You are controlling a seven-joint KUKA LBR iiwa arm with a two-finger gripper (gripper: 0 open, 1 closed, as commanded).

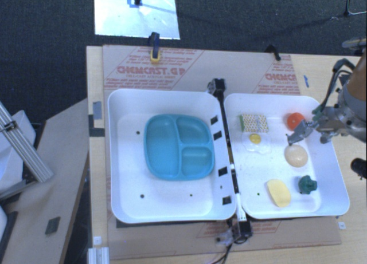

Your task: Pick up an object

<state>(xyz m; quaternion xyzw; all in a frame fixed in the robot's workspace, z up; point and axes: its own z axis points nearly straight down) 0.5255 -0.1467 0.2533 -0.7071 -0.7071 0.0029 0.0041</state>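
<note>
The right bin (338, 200) holds several small objects. A beige egg-shaped piece (296, 156) lies mid-bin, an orange ball (295, 120) sits behind it, and a dark green toy (307, 185) rests at the front right. A yellow oblong piece (278, 193) lies at the front, a small yellow item (254, 139) sits toward the left, and a green-patterned packet (253, 122) is behind it. My gripper (313, 135) hangs over the bin's right side, just behind and right of the beige piece. It is open, with nothing between its fingers (296, 136).
The left bin (123, 200) holds a blue divided plate (178, 146). A black clip strip (225, 142) runs along the seam between the bins. The arm (351, 105) comes in over the bench's right edge. A slanted metal rail (20, 145) stands at the far left.
</note>
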